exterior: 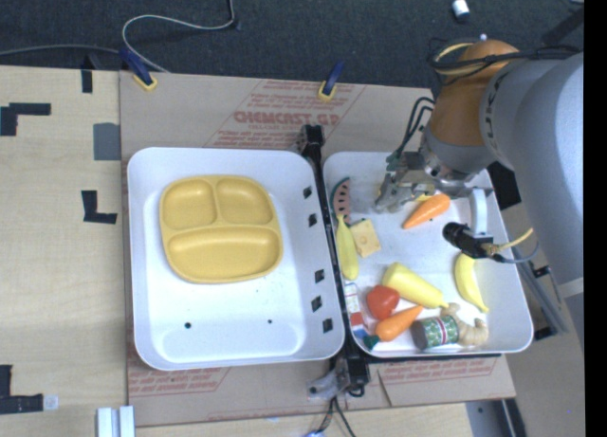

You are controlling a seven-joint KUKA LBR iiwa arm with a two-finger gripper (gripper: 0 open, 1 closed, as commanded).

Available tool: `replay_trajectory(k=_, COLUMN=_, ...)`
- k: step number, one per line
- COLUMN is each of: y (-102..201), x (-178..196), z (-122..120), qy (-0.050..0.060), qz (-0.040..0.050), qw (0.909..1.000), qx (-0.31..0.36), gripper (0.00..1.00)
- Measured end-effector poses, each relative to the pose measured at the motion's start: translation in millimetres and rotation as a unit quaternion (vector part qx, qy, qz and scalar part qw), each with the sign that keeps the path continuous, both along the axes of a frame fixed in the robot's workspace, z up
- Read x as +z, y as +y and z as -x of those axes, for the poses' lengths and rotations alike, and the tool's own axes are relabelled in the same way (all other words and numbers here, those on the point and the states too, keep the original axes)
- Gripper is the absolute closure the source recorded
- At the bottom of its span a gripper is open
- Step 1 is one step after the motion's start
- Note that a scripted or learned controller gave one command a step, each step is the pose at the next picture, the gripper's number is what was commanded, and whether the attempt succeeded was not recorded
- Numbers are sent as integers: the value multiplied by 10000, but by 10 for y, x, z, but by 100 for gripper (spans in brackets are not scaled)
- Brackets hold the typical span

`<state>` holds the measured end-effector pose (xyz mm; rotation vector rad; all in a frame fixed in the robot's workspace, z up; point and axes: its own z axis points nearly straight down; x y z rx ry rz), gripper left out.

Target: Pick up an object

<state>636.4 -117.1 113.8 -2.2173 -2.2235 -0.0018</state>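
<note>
The small orange plastic toy carrot (426,209) nearest the gripper lies in the right-hand shallow white bin (503,326), near its far edge and tilted, with its thick end pointing toward the bin's right wall. It looks like a light, hollow, rigid toy with a smooth, tapering skin, so it would likely slip out lengthwise; a grip across the thicker middle seems safest.

The two-finger gripper (396,189) hangs just beside the carrot's narrow end, low over the bin floor. Its metal fingers appear parted, with nothing visible between them, though the glare makes the exact gap hard to judge, and whether a fingertip touches the carrot cannot be told.

Further out, a pale yellow cheese-like block (366,238) and a yellow banana-shaped toy (346,247) lie by the bin's left wall, and a second yellow banana (469,280) by its right wall. The left white bin (228,336) holds a yellow divided plate (222,227).
</note>
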Motion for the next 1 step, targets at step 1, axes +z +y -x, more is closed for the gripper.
replay_trajectory(k=1, y=0, x=-2, z=1, qy=1, qz=0, qw=10000, qx=0, gripper=0)
